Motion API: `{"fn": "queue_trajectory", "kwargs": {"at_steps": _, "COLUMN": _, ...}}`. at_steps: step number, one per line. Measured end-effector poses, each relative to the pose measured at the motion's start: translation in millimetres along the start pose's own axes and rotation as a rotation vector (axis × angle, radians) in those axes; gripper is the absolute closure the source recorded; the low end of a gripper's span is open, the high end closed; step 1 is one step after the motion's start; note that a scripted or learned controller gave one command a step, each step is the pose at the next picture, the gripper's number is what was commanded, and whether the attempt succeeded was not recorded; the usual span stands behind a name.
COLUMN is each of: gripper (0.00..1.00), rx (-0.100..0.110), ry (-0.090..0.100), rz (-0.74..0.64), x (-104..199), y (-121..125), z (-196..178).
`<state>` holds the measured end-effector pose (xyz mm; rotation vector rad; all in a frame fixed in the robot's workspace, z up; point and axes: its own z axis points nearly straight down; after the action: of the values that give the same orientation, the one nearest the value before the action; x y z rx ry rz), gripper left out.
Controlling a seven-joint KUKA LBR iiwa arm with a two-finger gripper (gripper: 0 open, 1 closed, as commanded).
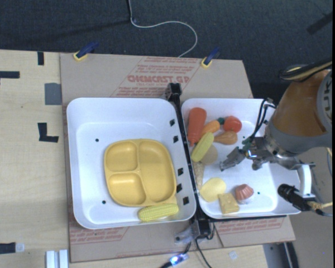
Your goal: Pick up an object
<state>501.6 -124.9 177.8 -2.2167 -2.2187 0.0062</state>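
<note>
My gripper (238,156) hangs over the middle of the right bin (268,108), its dark fingers spread open with nothing between them. Around it lie toy foods: an orange-red carrot (196,123) at the bin's far left, a small red tomato (231,123), an orange piece (225,138), a pale yellow-green piece (202,146), a yellow lemon shape (213,188), a tan block (229,204) and a reddish piece (244,192). The gripper is just right of the yellow-green piece and above the lemon shape.
The left bin (84,121) holds a yellow divided plate (138,170) and a corn cob (158,211) near its front edge. A black divider (181,144) separates the bins. A white cable (167,27) runs behind the bench.
</note>
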Motion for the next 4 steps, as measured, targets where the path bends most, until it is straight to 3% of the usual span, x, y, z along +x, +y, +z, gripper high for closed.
{"fn": "queue_trajectory", "kwargs": {"at_steps": 2, "gripper": 0.00, "rx": -0.005, "ry": -0.001, "rz": 0.000, "x": -7, "y": -1, "z": 95}}
{"fn": "queue_trajectory", "kwargs": {"at_steps": 3, "gripper": 1.00, "rx": -0.008, "ry": -0.001, "rz": -0.001, "x": -7, "y": 0, "z": 82}}
{"fn": "queue_trajectory", "kwargs": {"at_steps": 4, "gripper": 1.00, "rx": -0.008, "ry": -0.001, "rz": 0.000, "x": -8, "y": 4, "z": 40}}
